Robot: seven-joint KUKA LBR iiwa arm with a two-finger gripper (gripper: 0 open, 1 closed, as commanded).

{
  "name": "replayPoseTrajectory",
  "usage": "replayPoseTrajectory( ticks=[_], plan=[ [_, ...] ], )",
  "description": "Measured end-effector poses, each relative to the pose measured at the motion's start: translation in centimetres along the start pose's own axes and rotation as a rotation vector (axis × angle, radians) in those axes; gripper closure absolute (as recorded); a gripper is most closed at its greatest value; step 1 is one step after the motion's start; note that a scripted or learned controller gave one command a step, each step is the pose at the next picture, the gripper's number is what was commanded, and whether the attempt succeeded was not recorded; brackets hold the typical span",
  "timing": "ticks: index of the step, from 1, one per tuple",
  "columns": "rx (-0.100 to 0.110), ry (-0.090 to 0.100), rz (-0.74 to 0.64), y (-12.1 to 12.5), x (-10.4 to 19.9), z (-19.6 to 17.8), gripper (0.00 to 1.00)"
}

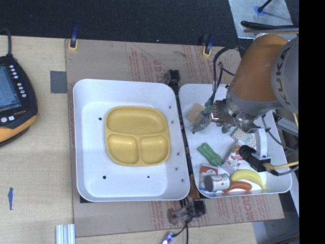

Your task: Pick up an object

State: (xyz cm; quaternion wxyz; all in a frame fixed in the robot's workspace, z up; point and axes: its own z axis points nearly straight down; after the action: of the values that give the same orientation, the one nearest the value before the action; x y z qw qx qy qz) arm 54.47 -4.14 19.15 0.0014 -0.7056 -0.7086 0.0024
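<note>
Claw (203, 122) over right bin (193, 93), "KU" on arm (266, 70)

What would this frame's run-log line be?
gripper: low in right bin | beside tan object | green block: untouched | yellow tray: left bin

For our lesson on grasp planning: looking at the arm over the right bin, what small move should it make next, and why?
Probably a short descent. The gripper sits at the upper left of the right bin, beside a tan object, and nothing shows between its tips. The green piece and banana lie farther off, so the tan object looks the nearest target.
</note>
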Motion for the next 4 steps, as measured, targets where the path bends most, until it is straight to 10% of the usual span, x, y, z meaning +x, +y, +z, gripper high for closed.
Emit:
replayPoseTrajectory(
  ticks=[3, 4],
  plan=[
    [0.001, 0.002, -0.002, -3.2, -7.2, 10.0, 0.0],
    [0.004, 0.001, -0.006, -3.2, -7.3, 9.0, 1.0]
  ],
)
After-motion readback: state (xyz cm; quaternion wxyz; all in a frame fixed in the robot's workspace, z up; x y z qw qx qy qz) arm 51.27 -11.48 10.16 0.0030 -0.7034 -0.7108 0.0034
